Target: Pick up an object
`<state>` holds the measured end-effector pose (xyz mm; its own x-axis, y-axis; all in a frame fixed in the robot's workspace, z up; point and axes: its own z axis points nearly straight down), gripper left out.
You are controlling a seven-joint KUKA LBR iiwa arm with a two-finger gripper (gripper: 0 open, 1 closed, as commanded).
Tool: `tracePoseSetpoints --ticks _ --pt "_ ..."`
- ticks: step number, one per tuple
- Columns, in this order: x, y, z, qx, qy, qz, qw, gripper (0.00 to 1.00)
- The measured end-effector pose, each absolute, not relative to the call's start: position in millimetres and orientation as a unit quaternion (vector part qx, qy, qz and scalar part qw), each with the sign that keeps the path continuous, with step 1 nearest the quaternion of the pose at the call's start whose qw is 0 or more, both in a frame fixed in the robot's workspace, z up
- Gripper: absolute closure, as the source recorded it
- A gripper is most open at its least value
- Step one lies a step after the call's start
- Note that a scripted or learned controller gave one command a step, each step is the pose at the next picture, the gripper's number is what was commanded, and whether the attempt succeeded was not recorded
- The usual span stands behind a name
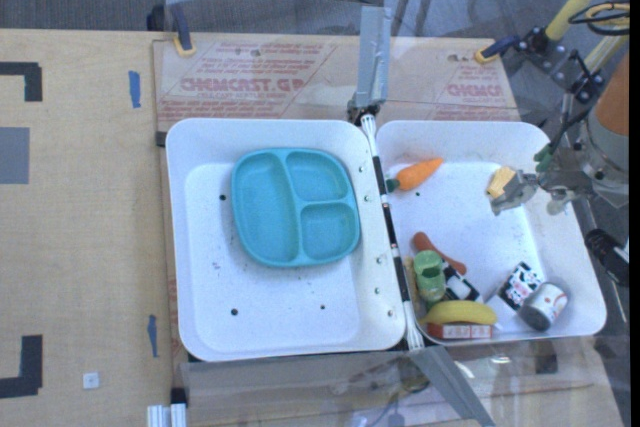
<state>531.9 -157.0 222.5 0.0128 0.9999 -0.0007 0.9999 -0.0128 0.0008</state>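
Yellow block (501,181) touching tool (515,194)

Right bin (560,245) full of candidate stuff: orange carrot (418,173) lying tilted near the top-left corner, yellow block (500,181) up by the far right side. Red sausage-looking piece (438,252) mid-left, green cup (429,273) just below it. Banana (460,313) flat along the bottom edge. Black-and-white cow-print toy (520,286) beside a grey can (546,305) on its side, bottom-right.

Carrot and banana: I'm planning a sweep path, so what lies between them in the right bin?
In the camera view, between the carrot and the banana lie a red sausage and a green cup.
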Motion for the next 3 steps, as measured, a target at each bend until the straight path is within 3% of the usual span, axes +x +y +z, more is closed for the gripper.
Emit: tracePoseSetpoints --ticks 1,2,3 --pt "484.3 -206.9 93.8 0.721 0.693 0.0002 0.0 0.0" --pt "484.2 -207.0 93.7 0.721 0.693 0.0001 0.0 0.0" --pt "531.6 -198.5 88.3 0.723 0.691 0.0015 0.004 0.0"
